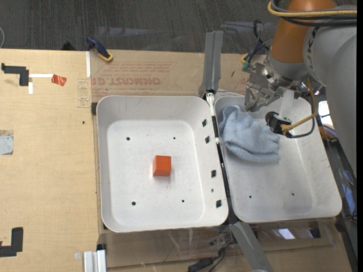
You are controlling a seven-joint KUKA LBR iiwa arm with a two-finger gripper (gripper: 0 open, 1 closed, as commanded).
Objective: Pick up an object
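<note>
The bench carries 2 white bins side by side. The left bin holds 1 orange block, lying near the middle of the floor, well apart from every wall. The right bin holds a blue-grey cloth, bunched in a heap at the far left corner, touching or nearly touching the wall between the 2 bins.

The arm comes in from the right, its orange band high over the far edge of the right bin. The gripper hangs at the far upper edge of the cloth, just at its top fold. From this slant it is not possible to tell whether the tips touch the cloth or stand just above it, and the state of the pincer cannot be told either: the tips are dark, small and set against the cloth and bin wall. A black cable with a yellow strand loops beside the wrist, above the right side of the cloth.

Cardboard with red print lies behind the bins. A blue and yellow clamp sits at its far left corner. On the bench at far left is a small red tag.
</note>
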